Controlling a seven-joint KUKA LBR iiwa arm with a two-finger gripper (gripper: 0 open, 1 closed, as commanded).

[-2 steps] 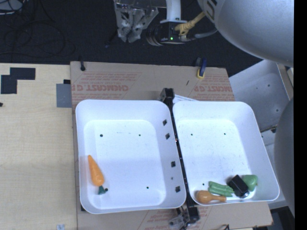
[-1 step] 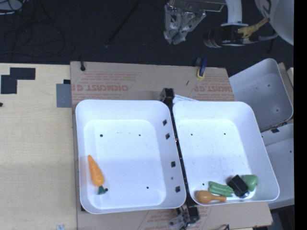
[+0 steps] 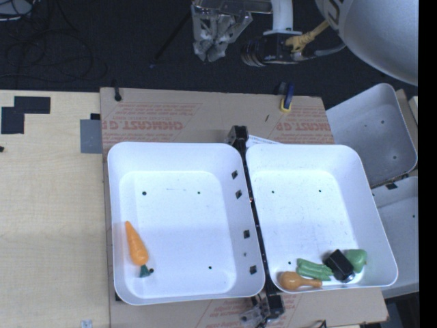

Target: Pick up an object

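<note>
An orange toy carrot (image 3: 136, 244) with a small green top lies near the front left corner of the left bin (image 3: 171, 157). At the front edge of the right bin (image 3: 307, 157) sits a cluster: an orange gourd-shaped toy (image 3: 297, 281), a green pod (image 3: 314, 270), a black block (image 3: 339, 265) and a green piece (image 3: 357, 257) beside it. My gripper (image 3: 215, 36) hangs high at the back, beyond the bench and well away from both bins, with nothing seen in it.
Both bins rest on a cardboard sheet (image 3: 205, 118), joined by a black clip strip (image 3: 247, 210). A white panel (image 3: 382, 135) stands to the right of the right bin. Cables lie on the dark floor behind.
</note>
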